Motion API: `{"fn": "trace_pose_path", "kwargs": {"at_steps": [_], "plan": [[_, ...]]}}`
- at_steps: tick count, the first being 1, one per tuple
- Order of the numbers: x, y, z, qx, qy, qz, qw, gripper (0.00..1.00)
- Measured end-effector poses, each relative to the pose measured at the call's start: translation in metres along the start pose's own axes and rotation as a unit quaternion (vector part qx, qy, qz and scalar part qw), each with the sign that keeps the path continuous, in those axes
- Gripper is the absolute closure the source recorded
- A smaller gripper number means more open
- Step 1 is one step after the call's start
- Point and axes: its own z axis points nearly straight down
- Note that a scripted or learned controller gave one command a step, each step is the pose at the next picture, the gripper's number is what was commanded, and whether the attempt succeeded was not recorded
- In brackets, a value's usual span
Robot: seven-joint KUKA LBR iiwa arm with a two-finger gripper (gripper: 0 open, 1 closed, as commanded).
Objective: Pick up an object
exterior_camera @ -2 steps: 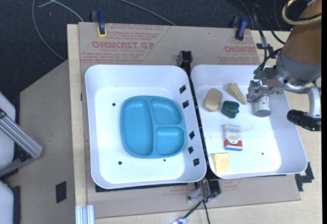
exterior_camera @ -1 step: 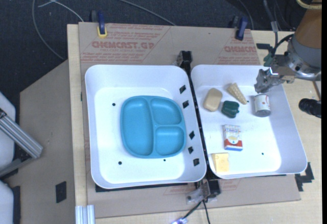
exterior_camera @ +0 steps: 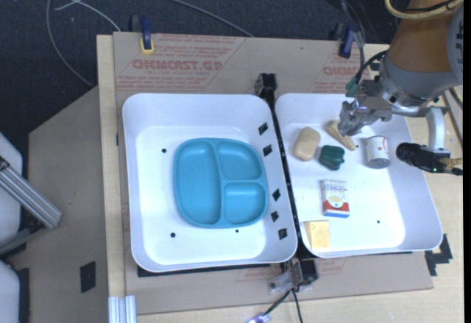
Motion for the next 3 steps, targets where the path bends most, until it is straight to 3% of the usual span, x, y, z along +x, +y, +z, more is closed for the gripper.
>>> {"fn": "trace_pose_path", "kwargs": {"at_steps": [1,3], "plan": [[0.057,0.014,-0.002,-0.002,0.0,-0.001,1.0,1.0],[0.172,0.018,0.024,0.001,0.0,0.0,1.0,1.0]]}}
